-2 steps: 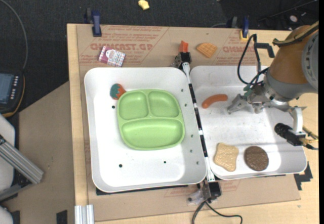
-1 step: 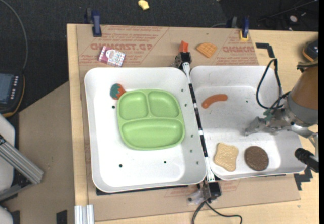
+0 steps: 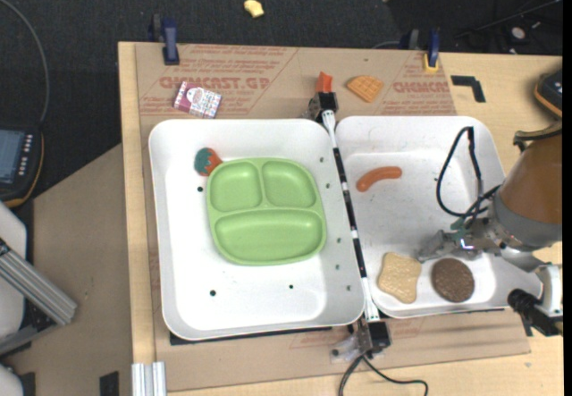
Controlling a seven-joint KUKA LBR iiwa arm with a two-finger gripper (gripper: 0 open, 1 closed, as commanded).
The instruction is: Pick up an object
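We're low in the right bin (image 3: 420,130) now, the tool (image 3: 444,247) hanging just over the floor between the pale bread-like slice (image 3: 399,277) and the brown round patty (image 3: 453,279). Whether it's spread or closed, we cannot tell; the wrist and a looping black cable (image 3: 456,172) blur it. Nothing looks lifted: slice and patty both lie flat on the bin floor, and the orange sausage (image 3: 379,177) sits well apart, further up the bin. So we judge the pick not yet made, with the grasp and the lift left to do.

Around us, the left bin (image 3: 179,296) carries a green divided plate (image 3: 264,210) with a small reddish ball (image 3: 207,161) touching its upper left corner. Out on the worktop (image 3: 134,206) lie a waffle piece (image 3: 364,88) and a small patterned packet (image 3: 197,99). The crowding worries us: slice and patty near the bin's front wall, little room to close cleanly.
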